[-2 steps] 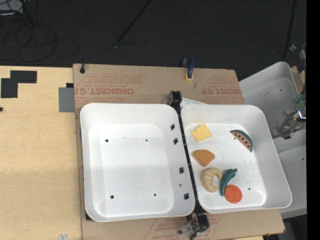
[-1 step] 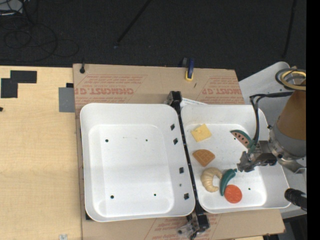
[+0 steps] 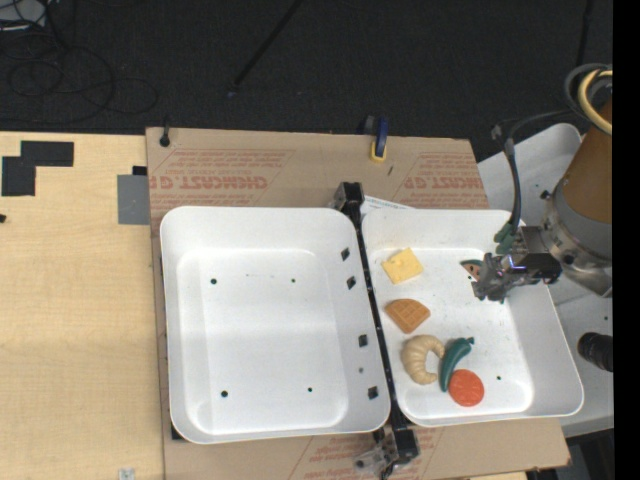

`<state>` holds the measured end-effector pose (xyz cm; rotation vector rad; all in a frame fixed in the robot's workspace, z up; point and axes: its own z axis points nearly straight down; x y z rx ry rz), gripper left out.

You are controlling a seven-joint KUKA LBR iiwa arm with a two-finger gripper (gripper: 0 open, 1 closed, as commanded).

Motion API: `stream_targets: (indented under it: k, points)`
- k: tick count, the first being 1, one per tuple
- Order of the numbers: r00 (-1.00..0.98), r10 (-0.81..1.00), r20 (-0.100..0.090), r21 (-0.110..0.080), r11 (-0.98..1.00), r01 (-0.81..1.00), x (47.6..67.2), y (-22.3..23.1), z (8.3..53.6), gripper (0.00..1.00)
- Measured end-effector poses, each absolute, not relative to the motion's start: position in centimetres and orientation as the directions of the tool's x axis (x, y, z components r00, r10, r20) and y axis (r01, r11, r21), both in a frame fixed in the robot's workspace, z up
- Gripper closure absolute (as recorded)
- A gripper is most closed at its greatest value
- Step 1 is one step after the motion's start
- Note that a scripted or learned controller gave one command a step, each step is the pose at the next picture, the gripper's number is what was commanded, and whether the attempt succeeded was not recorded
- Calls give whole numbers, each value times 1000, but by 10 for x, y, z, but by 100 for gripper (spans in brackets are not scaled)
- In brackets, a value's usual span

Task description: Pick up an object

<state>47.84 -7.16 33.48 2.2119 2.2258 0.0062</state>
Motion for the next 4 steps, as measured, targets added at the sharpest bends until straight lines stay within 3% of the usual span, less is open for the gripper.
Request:
stream_targets:
  k: [2,3,4]
  points:
    - [-3,1000,1,-5,3,1000,476,32,320,100]
    - [-3,1000,1,13,3,1000,495,46,471,100]
    - [-3,1000,0,-1,3,1000,494,95,497,100]
